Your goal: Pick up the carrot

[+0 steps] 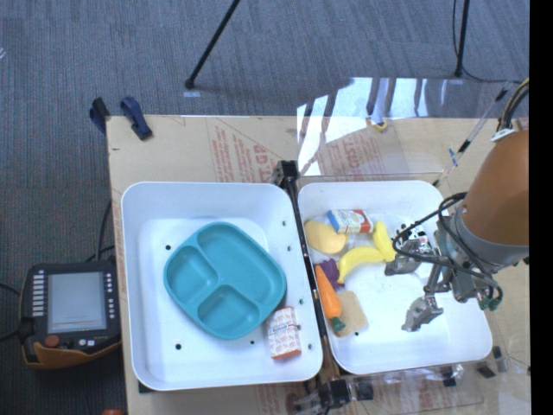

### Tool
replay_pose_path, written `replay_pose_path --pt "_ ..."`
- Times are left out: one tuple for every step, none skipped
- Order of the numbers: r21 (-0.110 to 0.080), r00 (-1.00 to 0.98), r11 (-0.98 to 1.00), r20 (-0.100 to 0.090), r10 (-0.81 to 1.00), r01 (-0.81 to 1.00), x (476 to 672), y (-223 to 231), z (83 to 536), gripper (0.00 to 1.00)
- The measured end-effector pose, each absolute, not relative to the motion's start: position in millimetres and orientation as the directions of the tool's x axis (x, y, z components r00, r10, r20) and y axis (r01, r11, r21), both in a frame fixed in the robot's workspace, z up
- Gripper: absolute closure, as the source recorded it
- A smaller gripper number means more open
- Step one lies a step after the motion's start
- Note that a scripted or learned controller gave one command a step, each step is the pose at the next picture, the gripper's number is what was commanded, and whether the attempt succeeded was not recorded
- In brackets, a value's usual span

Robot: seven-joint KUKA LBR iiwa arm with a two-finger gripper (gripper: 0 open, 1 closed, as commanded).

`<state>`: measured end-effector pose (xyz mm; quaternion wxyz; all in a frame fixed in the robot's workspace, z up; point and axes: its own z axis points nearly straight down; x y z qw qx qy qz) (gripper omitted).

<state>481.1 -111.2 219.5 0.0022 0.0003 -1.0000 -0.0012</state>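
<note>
The grey arm's fingers [413, 294] hung open and empty over the right white bin [467, 340], well right of the orange carrot [327, 295] lying against its left wall.

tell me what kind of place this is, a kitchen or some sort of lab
Most likely a robotics lab, not a kitchen. A robot arm reaches over two white bins on a workbench, the food looks like toys, such as the carrot, and a teach pendant lies on the carpet.

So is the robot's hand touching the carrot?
Apart. The camera view shows bare white bin floor between the hand, over the right bin's middle, and the carrot, which lies by that bin's left wall.
</note>
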Motion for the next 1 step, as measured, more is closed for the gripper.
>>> replay_pose_path --pt "0.002 -0.998 0.998 0.001 -0.070 -0.070 505.0 -93.1 85.9 0.00"
